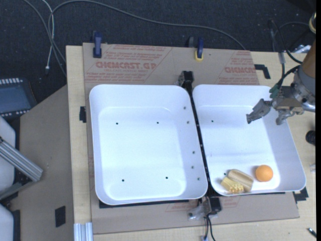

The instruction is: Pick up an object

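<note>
- You see the arm (307, 69) reaching in from the right, with its hand (271, 112) over the upper right part of the right bin (281, 149).
- Its two fingers stand apart: one dark finger (257, 111) points left and down over the bin floor, the other (282, 116) sits near the bin's right rim. Nothing lies between them.
- You find an orange ball (264, 173) at the bin's lower right, resting on the white floor.
- Just left of it lies a tan, roll-shaped object (241, 176), and touching that, toward the bin's front rim, a yellow corn cob (232, 185).
- All three objects sit well apart from the hand.
- The left bin (100, 149) lies beside the right one on the tabletop (150, 62), their rims meeting along the middle.
</note>
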Robot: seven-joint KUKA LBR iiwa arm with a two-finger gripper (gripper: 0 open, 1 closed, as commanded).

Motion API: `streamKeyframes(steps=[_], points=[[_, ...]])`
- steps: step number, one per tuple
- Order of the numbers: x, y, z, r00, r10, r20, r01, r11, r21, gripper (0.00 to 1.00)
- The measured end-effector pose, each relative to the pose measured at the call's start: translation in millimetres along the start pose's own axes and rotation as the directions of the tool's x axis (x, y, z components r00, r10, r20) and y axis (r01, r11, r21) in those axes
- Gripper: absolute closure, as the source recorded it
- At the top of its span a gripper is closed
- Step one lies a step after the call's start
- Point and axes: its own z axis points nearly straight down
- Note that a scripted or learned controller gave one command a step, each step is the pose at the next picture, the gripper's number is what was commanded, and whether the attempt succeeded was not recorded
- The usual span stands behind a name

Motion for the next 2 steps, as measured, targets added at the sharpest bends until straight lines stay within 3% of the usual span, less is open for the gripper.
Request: streamKeyframes(steps=[1,2], points=[[0,1,-2,1.0,-0.001,0.001,0.001,1.0,-0.005,0.0],[9,3,55,1.0,-0.002,0.0,0.002,1.0,0.0,0.0]])
